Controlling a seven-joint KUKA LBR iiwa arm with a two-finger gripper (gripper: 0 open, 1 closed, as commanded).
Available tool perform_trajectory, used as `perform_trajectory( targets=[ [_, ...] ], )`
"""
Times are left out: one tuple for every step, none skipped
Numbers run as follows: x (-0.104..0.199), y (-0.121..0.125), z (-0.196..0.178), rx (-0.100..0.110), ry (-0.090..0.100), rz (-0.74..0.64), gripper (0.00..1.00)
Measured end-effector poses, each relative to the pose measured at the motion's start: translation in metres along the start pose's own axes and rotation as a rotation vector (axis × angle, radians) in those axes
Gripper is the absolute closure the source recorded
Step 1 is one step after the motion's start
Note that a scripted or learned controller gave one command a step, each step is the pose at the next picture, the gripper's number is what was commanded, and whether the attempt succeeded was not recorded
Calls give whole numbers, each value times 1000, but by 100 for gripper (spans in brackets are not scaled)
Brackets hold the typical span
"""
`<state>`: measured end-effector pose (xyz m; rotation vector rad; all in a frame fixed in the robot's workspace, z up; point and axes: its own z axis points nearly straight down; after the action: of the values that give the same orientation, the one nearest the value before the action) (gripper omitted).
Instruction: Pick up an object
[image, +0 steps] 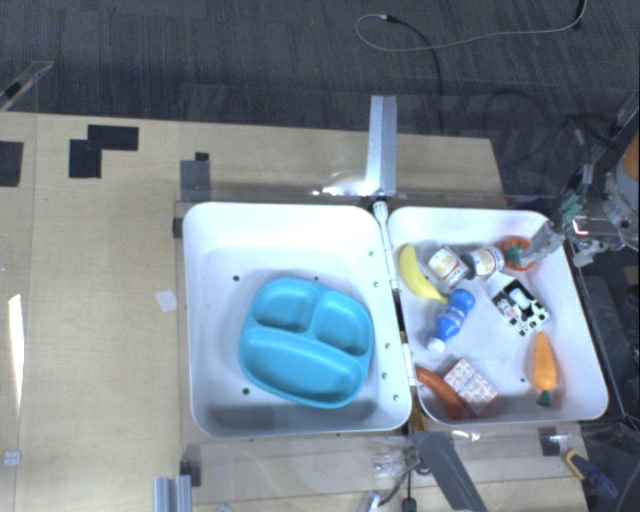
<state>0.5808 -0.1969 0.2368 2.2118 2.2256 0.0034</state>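
Two white bins are set on a wooden bench (dark carpet behind); the gripper state cannot be told.

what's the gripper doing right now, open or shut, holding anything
gripper: cannot be told whether open or closed; it sits low at the right bin's upper right corner, beside a red object.

Divided tray in left bin; banana, bottle, perhaps a carrot in right bin.

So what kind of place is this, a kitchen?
More likely a robot test bench: two shallow white plastic bins, toy-like clutter such as a yellow banana, and a grey robot gripper reaching in.
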Motion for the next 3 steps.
perform_trajectory(
  targets=[
    [1, 2, -12, -6, -1, -6, 100],
    [91, 10, -88, -3, 0, -72, 100],
    [134, 61, -75, -2, 0, 106, 100]
  ],
)
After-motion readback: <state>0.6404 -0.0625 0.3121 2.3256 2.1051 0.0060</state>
